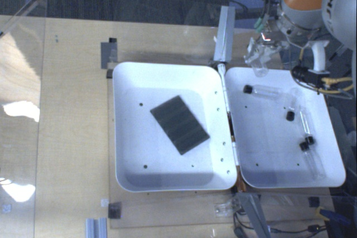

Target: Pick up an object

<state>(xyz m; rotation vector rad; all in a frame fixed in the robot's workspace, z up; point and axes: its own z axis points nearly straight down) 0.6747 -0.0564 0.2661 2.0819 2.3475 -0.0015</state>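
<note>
A dark grey ribbed rectangular pad [179, 124] lies flat and turned at an angle in the middle of the left bin [125, 120]. The right bin [262, 170] holds three clear tubes with black caps: one [261, 90] near the back left, one [290, 114] in the middle right, and one [305, 143] further forward on the right. My gripper [259, 57] hangs over the back edge of the right bin, just behind the back-left tube and apart from it. Nothing shows in its grasp.
A grey metal bracket [224, 36] stands behind the seam between the bins. Cables and hoses [323, 81] trail from the wrist along the right bin's back right corner. Bare wooden bench [61, 120] spreads to the left.
</note>
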